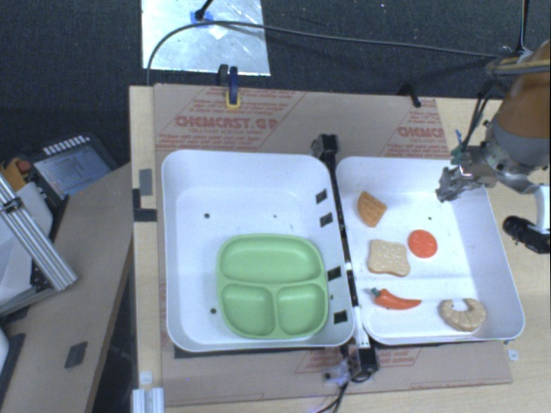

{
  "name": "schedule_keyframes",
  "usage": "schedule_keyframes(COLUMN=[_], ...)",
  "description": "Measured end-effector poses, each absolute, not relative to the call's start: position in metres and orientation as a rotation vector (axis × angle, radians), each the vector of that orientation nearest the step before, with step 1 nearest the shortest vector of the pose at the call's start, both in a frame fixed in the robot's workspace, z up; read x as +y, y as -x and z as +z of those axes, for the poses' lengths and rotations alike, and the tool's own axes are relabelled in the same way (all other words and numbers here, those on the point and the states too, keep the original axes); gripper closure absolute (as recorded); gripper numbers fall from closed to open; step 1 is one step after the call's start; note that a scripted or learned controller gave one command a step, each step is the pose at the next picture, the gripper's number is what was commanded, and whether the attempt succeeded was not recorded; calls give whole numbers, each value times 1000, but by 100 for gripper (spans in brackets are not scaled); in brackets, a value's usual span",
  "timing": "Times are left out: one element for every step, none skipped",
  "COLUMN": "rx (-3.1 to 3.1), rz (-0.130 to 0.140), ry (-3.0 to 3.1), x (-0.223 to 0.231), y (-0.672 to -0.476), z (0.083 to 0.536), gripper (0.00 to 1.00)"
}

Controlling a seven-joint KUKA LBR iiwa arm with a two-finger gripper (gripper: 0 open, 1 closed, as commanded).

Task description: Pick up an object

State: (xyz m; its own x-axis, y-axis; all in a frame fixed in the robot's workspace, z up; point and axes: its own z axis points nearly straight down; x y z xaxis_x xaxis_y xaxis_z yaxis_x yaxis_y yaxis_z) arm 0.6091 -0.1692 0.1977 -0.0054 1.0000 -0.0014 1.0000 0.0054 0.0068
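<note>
Gripper (451, 185) sits over the far right corner of the right bin (491, 222), near the rim, nothing visible between the fingers. Can't tell if jaws are spread or pressed together, too small and dark at this angle

Candidates all in the right bin: orange wedge (372, 208) far left, red disc (422, 243) centre, toast piece (388, 258) just left of the disc, red pepper (397, 299) near the front, croissant (463, 314) front right. Left bin (185, 231) holds only a green tray (271, 284)

Risks as I read it:
- Gripper is apart from every item. A straight descent from here hits bare bin floor, so an empty close
- Close to the right wall; fingers or wrist could clip the rim on the way down
- Disc looks flat and low, so fingers likely slide over it or pinch it out sideways
- Disc and toast are near each other; going for either could nudge the other
- Pepper is thin and tapered, easy to roll out of a pinch
- Croissant sits near the front wall, so little finger clearance on that side

Wedge looks the safest bet: stands apart, has some height
</note>
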Motion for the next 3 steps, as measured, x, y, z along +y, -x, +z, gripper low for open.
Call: schedule_keyframes(rx=[2224,2231,2231], rz=[4,4,0], ry=[-2213,-2211,-2214], x=[-169,-112,-64], y=[-610,-600,-586], z=[214,224,214], gripper=[100,100,100])
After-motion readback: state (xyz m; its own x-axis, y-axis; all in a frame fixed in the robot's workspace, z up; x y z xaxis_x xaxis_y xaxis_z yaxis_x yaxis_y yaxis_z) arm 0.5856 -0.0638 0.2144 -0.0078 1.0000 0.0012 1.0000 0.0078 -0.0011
